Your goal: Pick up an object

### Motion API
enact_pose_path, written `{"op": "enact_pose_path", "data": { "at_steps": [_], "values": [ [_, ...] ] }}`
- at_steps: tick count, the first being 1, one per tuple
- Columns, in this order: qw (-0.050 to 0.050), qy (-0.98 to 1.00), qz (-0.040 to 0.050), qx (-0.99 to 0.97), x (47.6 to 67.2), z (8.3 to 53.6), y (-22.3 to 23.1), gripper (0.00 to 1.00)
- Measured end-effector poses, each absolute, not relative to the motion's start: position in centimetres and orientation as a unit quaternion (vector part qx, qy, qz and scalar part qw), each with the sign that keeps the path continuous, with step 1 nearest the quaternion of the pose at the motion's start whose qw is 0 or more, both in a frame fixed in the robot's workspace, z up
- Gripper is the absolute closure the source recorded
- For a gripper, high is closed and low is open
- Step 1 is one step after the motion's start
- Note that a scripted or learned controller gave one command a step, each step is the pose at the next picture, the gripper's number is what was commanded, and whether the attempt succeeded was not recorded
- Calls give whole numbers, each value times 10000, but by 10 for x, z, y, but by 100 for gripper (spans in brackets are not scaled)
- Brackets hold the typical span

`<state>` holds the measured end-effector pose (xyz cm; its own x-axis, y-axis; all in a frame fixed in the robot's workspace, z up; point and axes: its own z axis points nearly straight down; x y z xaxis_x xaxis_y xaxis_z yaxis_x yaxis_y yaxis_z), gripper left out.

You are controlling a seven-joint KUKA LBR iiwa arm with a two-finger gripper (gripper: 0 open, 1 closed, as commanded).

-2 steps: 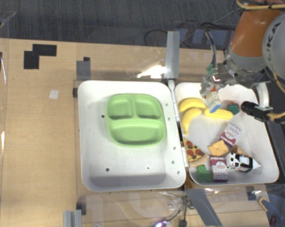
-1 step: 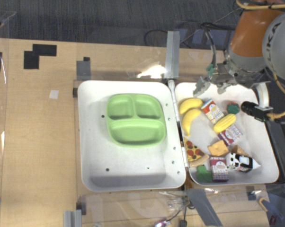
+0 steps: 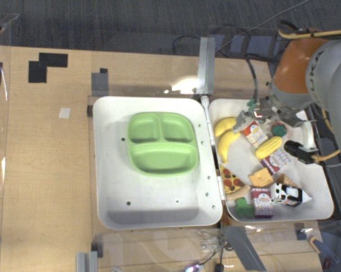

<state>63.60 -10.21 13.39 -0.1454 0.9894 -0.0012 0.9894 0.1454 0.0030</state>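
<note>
My gripper point(image 3: 260, 115) hangs over the back of the right bin point(image 3: 320, 181), reaching down from the orange-banded wrist point(image 3: 293, 67). Just below it lie a small red and white carton point(image 3: 254, 134) and a dark green toy point(image 3: 279, 130). Two yellow bananas point(image 3: 224, 135) rest at the bin's left wall. A yellow corn cob point(image 3: 269, 147) lies in the middle, over a printed packet point(image 3: 277, 159). Nearer the front lie a pizza slice point(image 3: 233, 183), an orange wedge point(image 3: 261, 177), a pink box point(image 3: 262, 200), a black and white cow figure point(image 3: 287, 194) and a green piece point(image 3: 243, 207).
The left bin point(image 3: 116, 205) holds a green divided plate point(image 3: 161, 142). A metal post point(image 3: 206, 67) stands at the back between the two bins. Black cables point(image 3: 308, 152) run along the right bin's right side, beside the arm.
</note>
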Motion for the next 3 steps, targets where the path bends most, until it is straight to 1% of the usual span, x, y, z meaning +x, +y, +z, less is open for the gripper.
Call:
{"op": "enact_pose_path", "data": {
  "at_steps": [1, 2, 3],
  "values": [
    [-28, 7379, 2, 6749, 671, 98, -106, 0],
    [4, 7410, 31, 6714, 674, 112, -103, 100],
    [29, 7439, 24, 6683, 670, 218, -48, 100]
  ]
}}
